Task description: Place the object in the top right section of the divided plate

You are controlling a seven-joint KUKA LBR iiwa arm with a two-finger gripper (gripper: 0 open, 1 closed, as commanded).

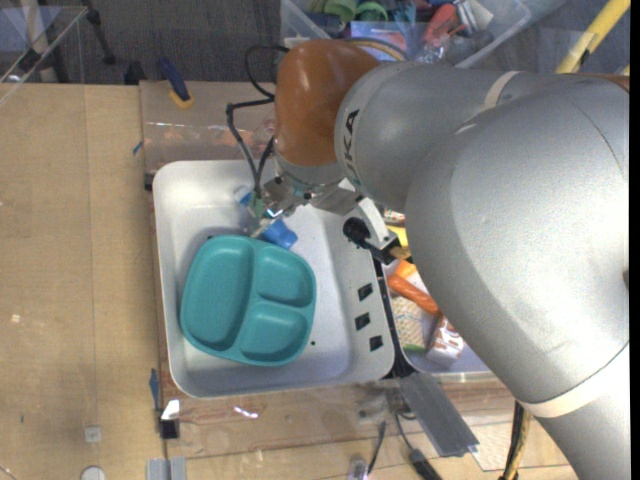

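While the grey arm point(480, 198) reaches across from three o'clock, the left bin point(190, 373) on the counter holds the teal divided plate point(248, 300). Its jaws point(268, 211) hang just past the plate's twelve o'clock rim; whether they are clenched or released I cannot tell. A small blue object point(280, 234) lies right beneath them, touching that rim. The target section sits toward four o'clock from the object, close by.

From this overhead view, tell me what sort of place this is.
Probably a robotics lab test bench: a grey KUKA arm reaches over white bins holding a teal divided plate, with a clear tub of toys behind.
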